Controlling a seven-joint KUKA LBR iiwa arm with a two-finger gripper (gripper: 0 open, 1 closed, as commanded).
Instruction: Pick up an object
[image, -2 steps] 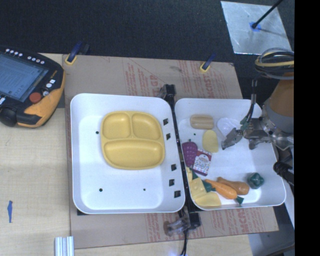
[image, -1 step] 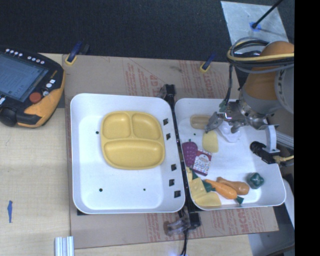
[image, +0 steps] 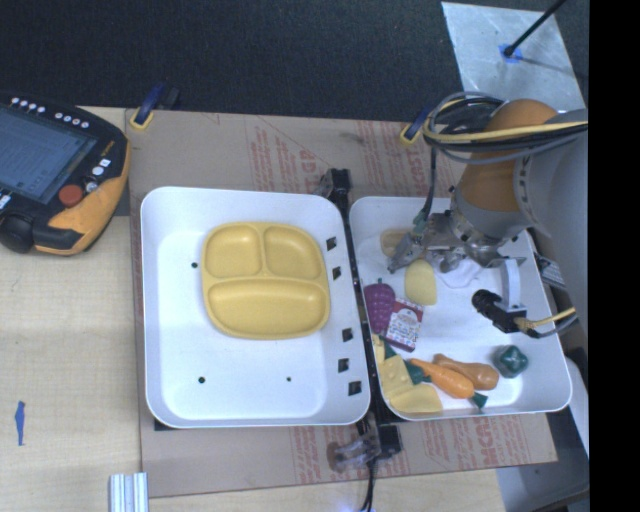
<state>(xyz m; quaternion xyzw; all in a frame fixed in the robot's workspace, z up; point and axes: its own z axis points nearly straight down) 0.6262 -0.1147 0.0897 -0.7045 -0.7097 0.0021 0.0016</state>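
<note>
The right bin (image: 535, 395) holds several small toys. A pale yellow piece (image: 421, 285) lies near its middle. Beside it are a purple grape bunch (image: 378, 302) and a red and white packet (image: 404, 325). An orange carrot (image: 455, 375), a yellow wedge (image: 408, 392) and a dark green lump (image: 512, 360) lie along the front. My gripper (image: 424, 258) hangs low over the back of this bin, open. Its fingers stand apart just above the top end of the pale yellow piece. Another pale bit (image: 392, 242) shows at its left.
The left bin (image: 170, 390) bears a yellow divided plate (image: 266, 278). A teach pendant (image: 55, 185) rests on the bench at far left. The ridge between the two bins (image: 352, 300) runs just left of the toys.
</note>
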